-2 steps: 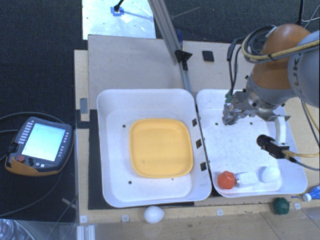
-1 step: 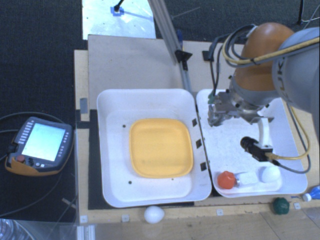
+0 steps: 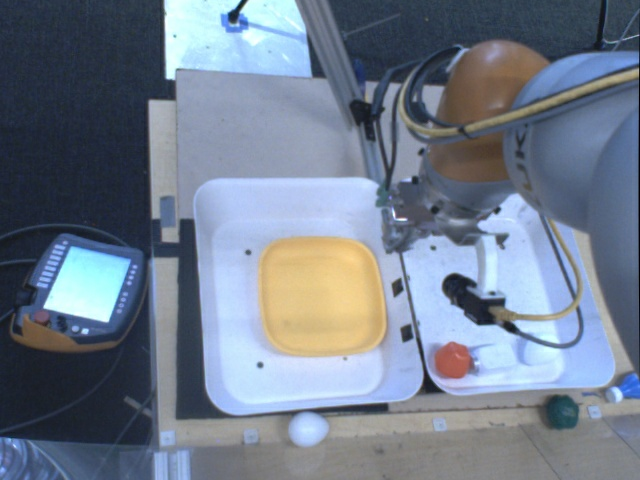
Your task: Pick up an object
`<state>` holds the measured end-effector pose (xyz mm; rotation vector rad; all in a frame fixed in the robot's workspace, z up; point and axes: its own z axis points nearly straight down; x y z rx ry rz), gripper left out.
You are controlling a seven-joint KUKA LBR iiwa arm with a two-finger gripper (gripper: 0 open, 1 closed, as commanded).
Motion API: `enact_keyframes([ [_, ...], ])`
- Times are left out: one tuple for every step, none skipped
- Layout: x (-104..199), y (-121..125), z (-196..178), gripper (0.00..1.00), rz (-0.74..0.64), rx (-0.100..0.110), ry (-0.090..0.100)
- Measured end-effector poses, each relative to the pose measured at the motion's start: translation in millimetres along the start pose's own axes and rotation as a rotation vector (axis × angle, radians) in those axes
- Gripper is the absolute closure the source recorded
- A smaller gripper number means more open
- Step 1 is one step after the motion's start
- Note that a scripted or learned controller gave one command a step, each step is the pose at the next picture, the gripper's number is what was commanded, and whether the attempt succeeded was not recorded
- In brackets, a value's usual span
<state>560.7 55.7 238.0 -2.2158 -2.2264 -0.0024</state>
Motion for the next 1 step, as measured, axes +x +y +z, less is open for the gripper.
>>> enact_keyframes([
  [43.3, -9.0, 8.4, 1.0, 0.001, 0.0, 0.0],
])
